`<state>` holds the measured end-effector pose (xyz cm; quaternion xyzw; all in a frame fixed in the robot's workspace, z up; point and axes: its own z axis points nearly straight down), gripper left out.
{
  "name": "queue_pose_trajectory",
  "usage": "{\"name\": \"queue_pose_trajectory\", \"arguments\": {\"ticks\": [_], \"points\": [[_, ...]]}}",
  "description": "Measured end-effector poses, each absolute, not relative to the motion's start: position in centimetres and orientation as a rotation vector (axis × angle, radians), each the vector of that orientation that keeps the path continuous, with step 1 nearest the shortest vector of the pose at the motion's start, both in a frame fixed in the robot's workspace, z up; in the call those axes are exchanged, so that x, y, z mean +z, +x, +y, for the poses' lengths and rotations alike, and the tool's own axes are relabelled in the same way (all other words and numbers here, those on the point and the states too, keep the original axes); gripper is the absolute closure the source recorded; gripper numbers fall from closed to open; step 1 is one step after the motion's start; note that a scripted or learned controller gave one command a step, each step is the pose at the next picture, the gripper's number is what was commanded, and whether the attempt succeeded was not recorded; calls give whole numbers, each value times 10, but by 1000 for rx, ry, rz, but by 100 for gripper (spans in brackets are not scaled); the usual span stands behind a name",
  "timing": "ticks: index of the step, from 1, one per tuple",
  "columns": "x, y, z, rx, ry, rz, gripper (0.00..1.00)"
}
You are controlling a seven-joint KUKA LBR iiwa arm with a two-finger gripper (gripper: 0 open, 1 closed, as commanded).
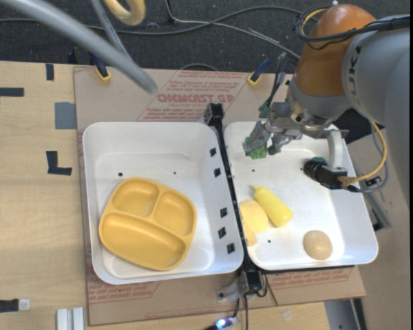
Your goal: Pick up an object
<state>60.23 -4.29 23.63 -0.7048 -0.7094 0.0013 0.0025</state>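
My gripper (pixel 260 145) hangs over the back left part of the right bin (pixel 351 215), near the divider. A small green object (pixel 256 151) sits between its fingertips, raised above the bin floor, and the fingers are shut on it. Further forward in the same bin lie a yellow bottle-shaped object (pixel 273 207), a pale yellow piece (pixel 252 218) touching it on the left, and a beige ball (pixel 317 245) near the front right corner.
The left bin (pixel 124 143) holds a yellow divided plate (pixel 148 223) at its front. A black fitting on a cable (pixel 325 172) hangs from the arm over the right bin's right side. A grey tube (pixel 69 26) crosses the upper left.
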Motion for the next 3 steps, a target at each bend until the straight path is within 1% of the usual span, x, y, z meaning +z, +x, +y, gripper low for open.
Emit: {"name": "queue_pose_trajectory", "arguments": {"ticks": [1, 2, 3], "points": [[237, 609, 8, 7, -2211, -2225, 100], [232, 611, 52, 8, -2212, -2224, 100], [214, 610, 103, 12, -2212, -2223, 100]]}}
